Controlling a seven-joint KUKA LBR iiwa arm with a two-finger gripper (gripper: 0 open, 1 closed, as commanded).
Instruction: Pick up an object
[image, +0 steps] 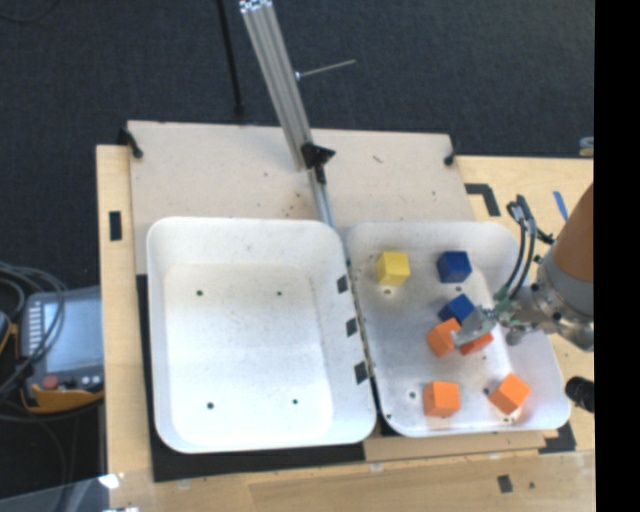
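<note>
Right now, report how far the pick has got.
Done: the end effector is down in the right bin, against an orange block and a blue block. In hand: nothing visibly gripped. Left: grasp one and lift it.

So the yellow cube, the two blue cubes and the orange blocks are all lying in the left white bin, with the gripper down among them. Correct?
Not quite: the camera view shows them in the right white bin. The yellow cube, two blue cubes and orange blocks lie there, with the gripper down among them.
</note>
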